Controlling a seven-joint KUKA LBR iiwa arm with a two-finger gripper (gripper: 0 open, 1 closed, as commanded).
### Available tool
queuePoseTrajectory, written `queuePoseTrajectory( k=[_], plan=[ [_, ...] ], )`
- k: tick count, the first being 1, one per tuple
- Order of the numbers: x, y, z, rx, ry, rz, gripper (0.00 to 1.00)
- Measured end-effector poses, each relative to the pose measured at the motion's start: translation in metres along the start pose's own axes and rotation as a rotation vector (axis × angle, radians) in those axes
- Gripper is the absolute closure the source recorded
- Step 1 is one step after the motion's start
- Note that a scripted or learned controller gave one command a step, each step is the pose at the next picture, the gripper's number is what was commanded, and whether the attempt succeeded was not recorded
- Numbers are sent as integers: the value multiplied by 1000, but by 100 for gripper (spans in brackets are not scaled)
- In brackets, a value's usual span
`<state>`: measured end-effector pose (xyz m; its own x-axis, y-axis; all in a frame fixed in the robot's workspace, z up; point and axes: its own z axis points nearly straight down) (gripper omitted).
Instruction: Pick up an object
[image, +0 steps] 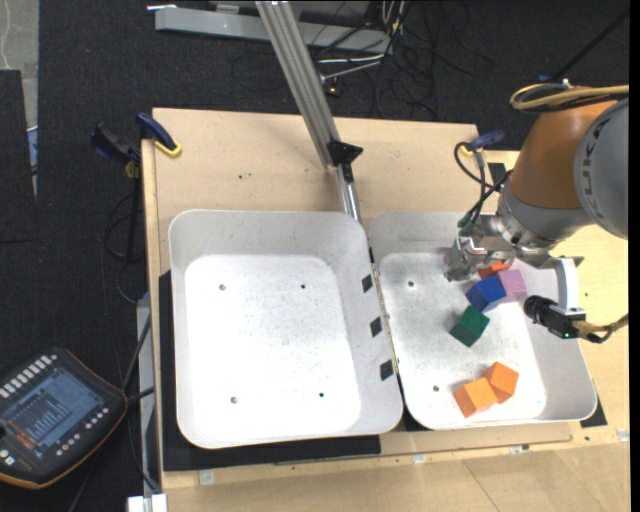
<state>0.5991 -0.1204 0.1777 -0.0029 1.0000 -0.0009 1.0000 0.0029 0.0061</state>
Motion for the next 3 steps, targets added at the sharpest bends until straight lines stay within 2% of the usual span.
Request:
queuePoseTrajectory(
  k=[1,2,3],
  plan=[
    [0,2,-34,0,-1,0,100],
    [56,2,-44,3,3,-5,100],
    [109,18,-57,3,3,-6,100]
  ],
)
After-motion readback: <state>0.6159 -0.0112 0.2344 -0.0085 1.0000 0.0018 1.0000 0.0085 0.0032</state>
